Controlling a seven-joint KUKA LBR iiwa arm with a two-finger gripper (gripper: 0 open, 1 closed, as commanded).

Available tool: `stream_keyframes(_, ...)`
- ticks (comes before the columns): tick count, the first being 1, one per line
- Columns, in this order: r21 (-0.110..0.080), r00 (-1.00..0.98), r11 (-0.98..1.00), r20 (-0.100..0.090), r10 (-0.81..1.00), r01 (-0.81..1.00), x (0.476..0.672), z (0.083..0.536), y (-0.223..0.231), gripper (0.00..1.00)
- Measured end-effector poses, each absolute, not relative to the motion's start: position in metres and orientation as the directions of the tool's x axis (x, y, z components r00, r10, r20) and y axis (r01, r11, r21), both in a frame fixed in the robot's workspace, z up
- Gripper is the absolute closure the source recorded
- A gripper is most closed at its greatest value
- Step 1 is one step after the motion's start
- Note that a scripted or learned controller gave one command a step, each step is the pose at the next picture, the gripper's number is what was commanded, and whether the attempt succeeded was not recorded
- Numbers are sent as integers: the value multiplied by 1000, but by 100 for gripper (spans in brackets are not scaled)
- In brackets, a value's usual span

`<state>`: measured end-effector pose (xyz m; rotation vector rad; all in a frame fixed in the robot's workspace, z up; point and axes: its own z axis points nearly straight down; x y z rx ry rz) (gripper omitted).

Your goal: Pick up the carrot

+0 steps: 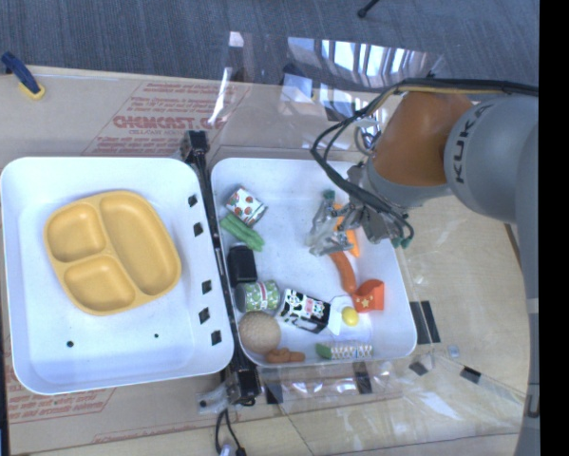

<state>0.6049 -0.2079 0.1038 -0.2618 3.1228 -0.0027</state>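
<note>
- Camera view: the worktop point(123, 126) carries two shallow white bins side by side, and the arm point(455, 150) reaches in from the right over the right bin point(284, 174).
- The left bin point(18, 255) holds a yellow divided plate point(111, 250), set well apart from the clutter, probably as a place to drop things.
- The carrot point(346, 269) lies flat on the floor of the right bin, toward its right wall, slanting down from the pincer to a red block point(369, 295) that it seems to touch.
- The pincer point(333, 231) sits low over the carrot's upper end, pointing downward, placed as if for a grasp at that end.
- Its metal fingers are hard to separate from the orange and green bits around them, so whether it is spread or clamped I cannot tell; the carrot looks to rest on the bin floor.
- Other items crowd the bin's lower and left parts: a green pod point(241, 233), a dark can point(240, 264), a cow-patterned carton point(305, 310) and a brown ball point(259, 332). They lie clear of the carrot, which leaves room for a grasp from above.
</note>
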Motion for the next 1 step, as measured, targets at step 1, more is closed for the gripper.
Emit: stream_keyframes(1,-4,-998,998,-10,-64,-64,660,183,-210,100)
